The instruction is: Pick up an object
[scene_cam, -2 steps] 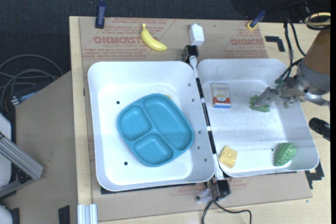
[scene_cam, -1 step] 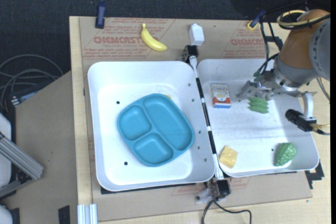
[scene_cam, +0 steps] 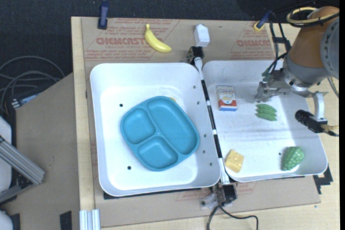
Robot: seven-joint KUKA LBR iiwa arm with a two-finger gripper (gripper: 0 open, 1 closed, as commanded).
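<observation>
Yellow cheese wedge (scene_cam: pixel 234 160) and green grapes (scene_cam: pixel 292 158) sit nearest you in the right bin (scene_cam: pixel 253 174); beyond, the gripper (scene_cam: pixel 268 90) hovers just above the green pea pod (scene_cam: pixel 266 111) — grip unreadable — cardboard (scene_cam: pixel 126 35) printed "CHEMCAST" behind.

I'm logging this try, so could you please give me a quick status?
Gripper low in right white bin, just above green pea pod. Pod lying free. Nothing blocking.
</observation>
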